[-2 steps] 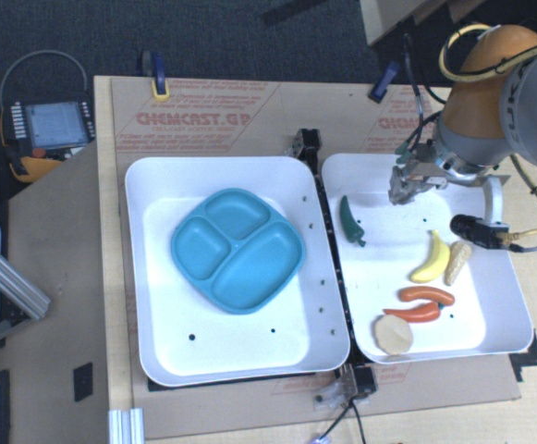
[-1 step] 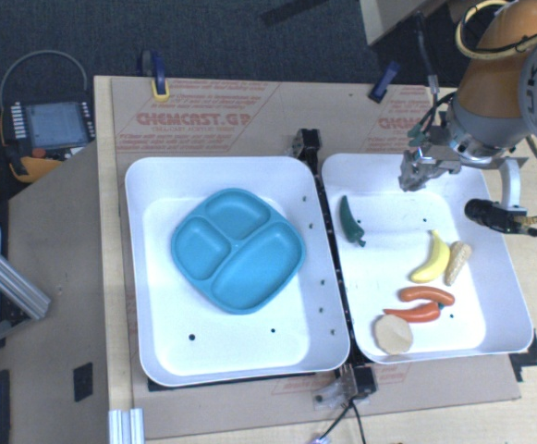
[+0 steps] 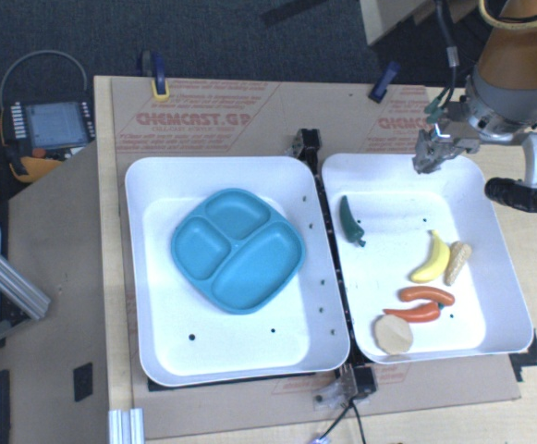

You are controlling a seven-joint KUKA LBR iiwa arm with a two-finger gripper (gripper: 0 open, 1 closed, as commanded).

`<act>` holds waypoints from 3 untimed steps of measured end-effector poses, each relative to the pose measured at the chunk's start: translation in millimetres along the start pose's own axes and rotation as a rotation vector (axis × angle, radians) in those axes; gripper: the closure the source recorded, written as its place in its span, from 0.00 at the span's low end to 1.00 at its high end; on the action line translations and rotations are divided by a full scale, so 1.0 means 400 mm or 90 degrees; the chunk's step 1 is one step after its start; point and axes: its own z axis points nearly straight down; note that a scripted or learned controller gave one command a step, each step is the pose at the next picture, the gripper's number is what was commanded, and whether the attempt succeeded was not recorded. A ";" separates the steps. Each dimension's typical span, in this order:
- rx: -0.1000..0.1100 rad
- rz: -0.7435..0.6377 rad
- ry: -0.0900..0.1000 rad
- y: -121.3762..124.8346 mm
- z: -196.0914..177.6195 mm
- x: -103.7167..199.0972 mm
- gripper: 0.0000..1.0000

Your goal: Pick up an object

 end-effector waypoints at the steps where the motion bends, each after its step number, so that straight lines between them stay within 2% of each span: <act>1: 0.005 -0.002 0.002 -0.006 -0.003 0.114 1.00; 3: 0.005 -0.001 0.002 0.030 0.035 0.339 1.00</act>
